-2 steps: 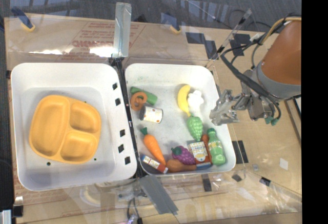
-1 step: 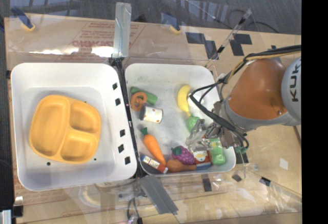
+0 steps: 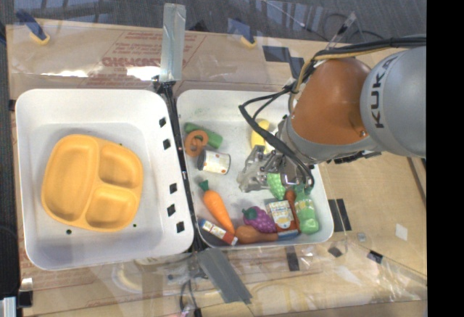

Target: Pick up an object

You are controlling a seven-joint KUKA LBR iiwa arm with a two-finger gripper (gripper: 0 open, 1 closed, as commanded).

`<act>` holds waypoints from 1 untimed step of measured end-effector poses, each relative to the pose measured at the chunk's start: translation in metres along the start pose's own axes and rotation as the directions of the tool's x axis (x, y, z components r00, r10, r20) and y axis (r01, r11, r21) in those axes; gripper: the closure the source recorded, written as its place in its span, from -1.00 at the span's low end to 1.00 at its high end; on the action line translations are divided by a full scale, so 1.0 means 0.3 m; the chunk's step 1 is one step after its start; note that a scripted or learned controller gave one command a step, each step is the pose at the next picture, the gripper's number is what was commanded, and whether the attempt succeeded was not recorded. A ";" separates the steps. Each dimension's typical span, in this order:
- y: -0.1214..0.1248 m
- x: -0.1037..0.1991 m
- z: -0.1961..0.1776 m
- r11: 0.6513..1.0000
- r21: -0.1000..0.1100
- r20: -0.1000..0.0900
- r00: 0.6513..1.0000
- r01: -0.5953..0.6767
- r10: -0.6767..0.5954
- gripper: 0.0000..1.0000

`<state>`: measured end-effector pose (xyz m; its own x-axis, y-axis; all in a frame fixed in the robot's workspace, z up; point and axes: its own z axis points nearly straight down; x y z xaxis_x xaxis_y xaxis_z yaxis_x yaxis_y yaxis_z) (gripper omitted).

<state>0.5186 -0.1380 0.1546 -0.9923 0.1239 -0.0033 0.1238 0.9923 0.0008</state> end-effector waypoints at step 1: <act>-0.069 -0.119 -0.353 0.980 0.004 0.005 0.980 0.198 -0.198 1.00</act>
<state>0.5513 -0.1629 0.2606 -0.9971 -0.0754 -0.0081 -0.0754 0.9971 -0.0036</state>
